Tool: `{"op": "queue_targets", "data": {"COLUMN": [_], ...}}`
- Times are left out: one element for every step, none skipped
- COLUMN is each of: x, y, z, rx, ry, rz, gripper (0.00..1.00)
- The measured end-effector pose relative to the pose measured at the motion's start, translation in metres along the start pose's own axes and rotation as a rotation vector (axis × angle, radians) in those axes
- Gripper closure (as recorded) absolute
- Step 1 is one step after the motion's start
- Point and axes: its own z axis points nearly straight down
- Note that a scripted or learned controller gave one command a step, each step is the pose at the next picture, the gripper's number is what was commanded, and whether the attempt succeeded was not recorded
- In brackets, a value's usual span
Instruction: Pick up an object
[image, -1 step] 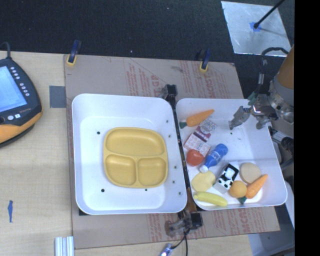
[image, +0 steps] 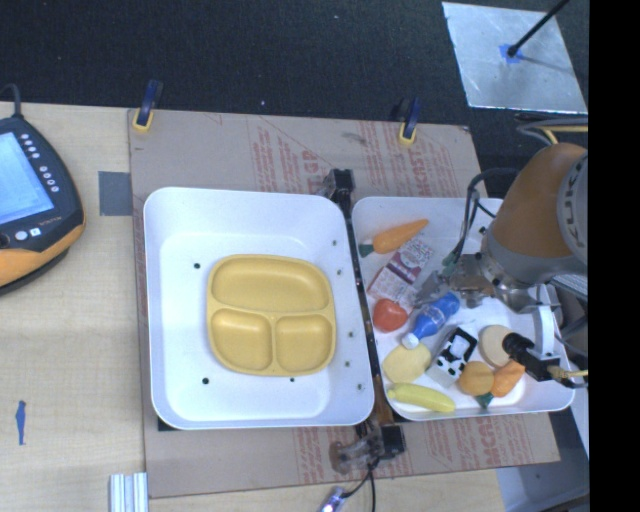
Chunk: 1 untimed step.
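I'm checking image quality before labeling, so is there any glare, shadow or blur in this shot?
Camera view: even lighting, white bins slightly overexposed; the yellow tray casts a soft shadow in the left bin; small toys near the blue bottle look slightly soft.

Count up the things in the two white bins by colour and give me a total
Yellow: 3, the divided tray, the banana, the lemon
Orange: 3, the carrot, a second carrot, a round fruit
Red: 1, the tomato
Blue: 1, the bottle
Black and white: 1, the block
Cream: 1, the disc
White and maroon: 1, the packet
Total: 11
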Motion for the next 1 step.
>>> {"op": "queue_targets", "data": {"x": [0.0247], "y": [0.0412], "z": [-0.0003], "rx": [0.001], "ry": [0.000], "rz": [-0.001], "gripper": [0.00]}}
